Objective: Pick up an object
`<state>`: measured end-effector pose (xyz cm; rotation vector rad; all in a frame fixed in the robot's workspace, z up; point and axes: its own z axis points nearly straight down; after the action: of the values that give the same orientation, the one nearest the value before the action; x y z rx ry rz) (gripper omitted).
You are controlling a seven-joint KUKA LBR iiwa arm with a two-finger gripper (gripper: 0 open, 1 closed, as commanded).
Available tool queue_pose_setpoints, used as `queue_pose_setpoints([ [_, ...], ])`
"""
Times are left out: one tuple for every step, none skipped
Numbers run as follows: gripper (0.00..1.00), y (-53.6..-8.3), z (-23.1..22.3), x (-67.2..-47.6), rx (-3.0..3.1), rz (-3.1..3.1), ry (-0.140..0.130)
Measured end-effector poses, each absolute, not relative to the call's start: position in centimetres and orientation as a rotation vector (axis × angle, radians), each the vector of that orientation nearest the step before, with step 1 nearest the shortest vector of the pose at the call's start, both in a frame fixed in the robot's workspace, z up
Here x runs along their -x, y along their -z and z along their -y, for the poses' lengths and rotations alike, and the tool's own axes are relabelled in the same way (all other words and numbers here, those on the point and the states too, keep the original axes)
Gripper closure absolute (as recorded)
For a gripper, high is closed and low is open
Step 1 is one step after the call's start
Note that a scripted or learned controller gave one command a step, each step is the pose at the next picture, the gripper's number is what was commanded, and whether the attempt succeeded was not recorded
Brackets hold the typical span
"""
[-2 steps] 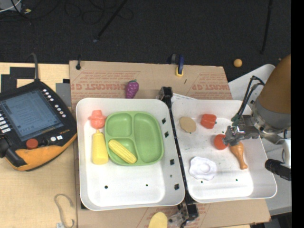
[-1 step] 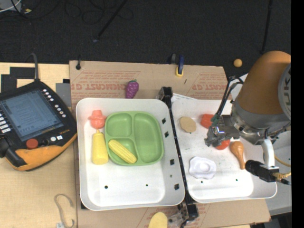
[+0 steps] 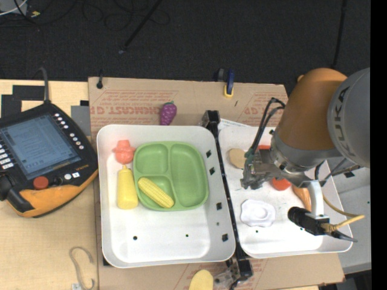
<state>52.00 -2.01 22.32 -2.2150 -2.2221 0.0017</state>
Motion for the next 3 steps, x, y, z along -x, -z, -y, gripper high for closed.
queue_pose_setpoints([
  [1.0, -22.2, -2.2, -51.0, 2.216, 2.221, -0.003],
  [1.0, -23.3, -5.0, -51.8, 2.218, 2.221, -0.002],
  [1.0, -21.6, -5.3, -50.8, 2.22, 2.217, -0.007],
])
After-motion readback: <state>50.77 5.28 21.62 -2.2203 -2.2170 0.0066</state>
